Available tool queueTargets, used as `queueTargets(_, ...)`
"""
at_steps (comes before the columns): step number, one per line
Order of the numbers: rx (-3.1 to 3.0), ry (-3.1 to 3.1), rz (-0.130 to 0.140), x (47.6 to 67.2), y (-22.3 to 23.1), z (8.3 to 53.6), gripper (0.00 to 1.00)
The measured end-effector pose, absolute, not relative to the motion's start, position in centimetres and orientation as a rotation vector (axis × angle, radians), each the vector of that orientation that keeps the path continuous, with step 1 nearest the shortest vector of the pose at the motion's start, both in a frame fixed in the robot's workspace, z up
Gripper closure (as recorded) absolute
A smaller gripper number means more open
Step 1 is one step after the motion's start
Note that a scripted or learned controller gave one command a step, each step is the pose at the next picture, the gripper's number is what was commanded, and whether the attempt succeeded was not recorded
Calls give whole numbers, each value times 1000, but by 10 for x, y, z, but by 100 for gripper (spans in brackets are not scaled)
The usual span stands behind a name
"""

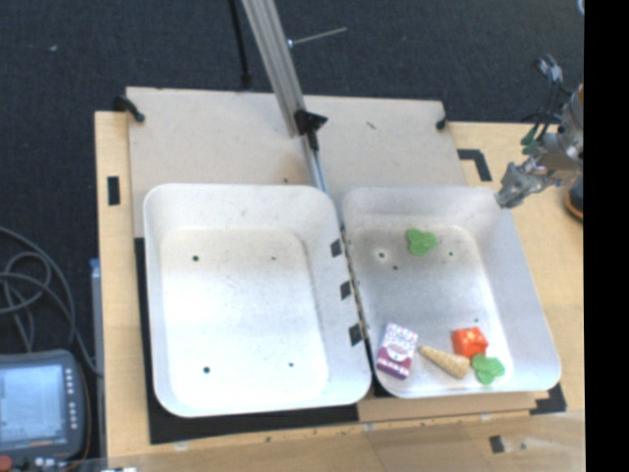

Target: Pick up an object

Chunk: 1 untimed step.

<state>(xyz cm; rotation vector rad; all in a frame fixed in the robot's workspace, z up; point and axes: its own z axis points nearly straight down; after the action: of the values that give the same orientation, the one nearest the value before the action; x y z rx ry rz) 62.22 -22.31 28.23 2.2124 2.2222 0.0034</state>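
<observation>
You're looking at the right bin [511, 264], where the pickable things are sitting: a small purple-and-white carton [396, 350] with print too small to read, lying near the front edge just beside a tan cone [445, 361], a glossy red block [469, 341] and a lumpy green piece [487, 368]. Another green lump [421, 241] is resting well apart, toward the back. The gripper [513, 191] is hovering over that bin's far right corner, holding nothing. The left bin [157, 264] is showing speckled white plastic.

Matt white plastic bins [324, 264], scuffed grey, pale wooden bench [113, 264], metal mast [275, 52]
</observation>
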Motion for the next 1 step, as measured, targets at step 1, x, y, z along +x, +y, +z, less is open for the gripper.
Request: queueTargets(1, 2216, 2226, 0, 617, -177, 268, 100)
